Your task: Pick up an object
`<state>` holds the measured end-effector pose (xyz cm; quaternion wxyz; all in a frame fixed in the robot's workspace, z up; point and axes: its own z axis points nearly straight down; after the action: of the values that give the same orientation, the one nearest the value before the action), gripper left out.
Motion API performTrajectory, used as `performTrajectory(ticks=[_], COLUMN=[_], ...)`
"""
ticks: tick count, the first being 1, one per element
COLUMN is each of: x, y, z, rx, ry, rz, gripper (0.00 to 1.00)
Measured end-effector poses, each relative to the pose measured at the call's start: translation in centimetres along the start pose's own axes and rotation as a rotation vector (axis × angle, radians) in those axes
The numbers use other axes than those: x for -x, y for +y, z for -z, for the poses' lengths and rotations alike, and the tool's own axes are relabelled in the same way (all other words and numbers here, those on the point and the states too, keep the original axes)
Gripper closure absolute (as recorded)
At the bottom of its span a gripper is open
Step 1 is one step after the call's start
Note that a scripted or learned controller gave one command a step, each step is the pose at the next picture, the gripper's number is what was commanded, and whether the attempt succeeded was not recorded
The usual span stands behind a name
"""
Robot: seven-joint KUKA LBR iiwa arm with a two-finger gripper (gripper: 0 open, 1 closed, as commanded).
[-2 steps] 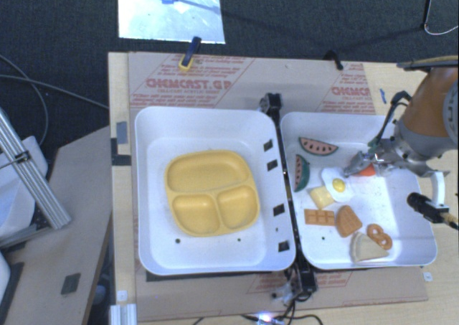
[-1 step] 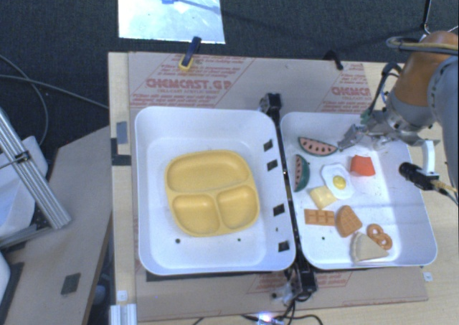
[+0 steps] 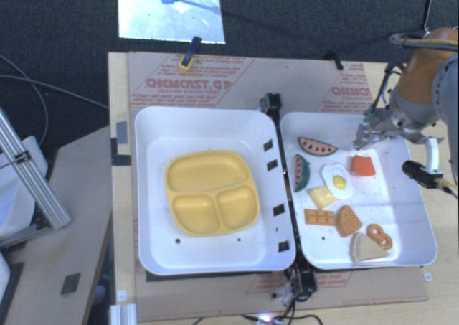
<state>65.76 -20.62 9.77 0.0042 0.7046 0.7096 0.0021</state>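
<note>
The pincer hovers above the right bin's far edge. I cannot tell its state. Toy food lies unpicked.

left bin: yellow tray fills centre, rim bare | right bin: food crowded, right strip bare

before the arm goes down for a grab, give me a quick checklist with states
1. Gripper over the right bin: ok, at its upper edge.
2. Nearest target: ok, the orange-red wedge lies just below it.
3. Finger opening: cannot tell.
4. Room around the wedge: ok, apart from the fried egg.
5. Lower items crowded: not ok, the pretzel rests on the pale slice.
6. Yellow tray in the left bin: ok, out of the way.
</note>
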Motion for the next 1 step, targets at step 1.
performTrajectory(ticks=[1], x=[-3.69], y=[-7.22], z=[-0.92], rx=[-0.001], ry=[0.0], rz=[-0.006], gripper=[1.0])
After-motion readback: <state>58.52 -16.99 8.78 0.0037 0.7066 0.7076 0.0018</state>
